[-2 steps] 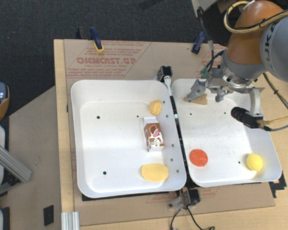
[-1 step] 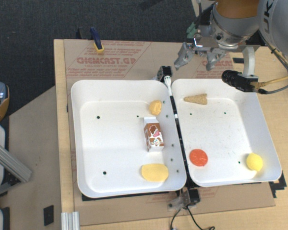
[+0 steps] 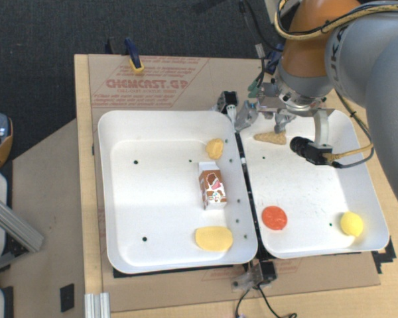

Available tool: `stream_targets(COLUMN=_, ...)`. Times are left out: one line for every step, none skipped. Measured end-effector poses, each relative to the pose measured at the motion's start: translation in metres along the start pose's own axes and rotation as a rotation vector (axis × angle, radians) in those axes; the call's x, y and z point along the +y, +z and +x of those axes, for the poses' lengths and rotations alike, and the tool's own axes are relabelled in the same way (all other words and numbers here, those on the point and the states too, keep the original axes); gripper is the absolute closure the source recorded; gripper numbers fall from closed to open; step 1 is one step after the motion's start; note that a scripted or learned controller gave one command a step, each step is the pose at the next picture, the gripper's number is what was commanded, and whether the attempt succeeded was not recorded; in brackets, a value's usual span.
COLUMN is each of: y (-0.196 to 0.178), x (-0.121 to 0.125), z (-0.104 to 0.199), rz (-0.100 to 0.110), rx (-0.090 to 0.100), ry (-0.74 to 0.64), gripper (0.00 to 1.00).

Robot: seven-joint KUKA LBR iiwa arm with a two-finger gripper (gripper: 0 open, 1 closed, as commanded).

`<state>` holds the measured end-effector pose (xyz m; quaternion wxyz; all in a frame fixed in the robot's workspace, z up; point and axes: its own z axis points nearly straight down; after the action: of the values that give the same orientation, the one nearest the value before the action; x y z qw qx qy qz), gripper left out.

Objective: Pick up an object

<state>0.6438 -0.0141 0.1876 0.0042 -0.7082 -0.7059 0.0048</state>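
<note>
Camera view looks down on two white bins set side by side on a cardboard-covered bench, and the ridge (image 3: 242, 171) where their rims meet serves as the landmark for all that follows. The grey arm (image 3: 371, 52) comes in from the right with its orange band above the wrist, and its gripper (image 3: 278, 121) hangs over the far end of the right bin (image 3: 378, 211), a little to the right of the ridge. Whether the claw is spread or closed cannot be told from this angle, and nothing can be seen held in it.

A tan cone-shaped piece (image 3: 270, 138) lies on the bin floor just under and in front of the gripper, near the ridge on its right side; whether the two touch is unclear. Further toward the near end, just right of the ridge, sits a red round object (image 3: 274, 218). A yellow lemon-like object (image 3: 351, 224) lies well to the right of the ridge, near the right bin's near corner.

On the other side, in the left bin (image 3: 106, 177), a small yellowish lump (image 3: 214, 148) rests close to the ridge. A small carton (image 3: 213, 188) with a red-brown print lies beside the ridge, about midway along it. A pale yellow oval object (image 3: 213, 238) sits near the ridge's near end.
</note>
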Motion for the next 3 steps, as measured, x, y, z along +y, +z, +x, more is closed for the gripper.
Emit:
stream_targets(y=-0.125, x=0.021, z=0.081, rz=-0.027, rx=0.003, ry=-0.011, gripper=0.0)
stream_targets(y=0.01, x=0.021, z=0.034, rz=-0.002, rx=-0.001, ry=0.001, gripper=0.0)
stream_targets(y=-0.059, x=0.021, z=0.105, rz=-0.019, rx=0.002, ry=-0.009, gripper=0.0)
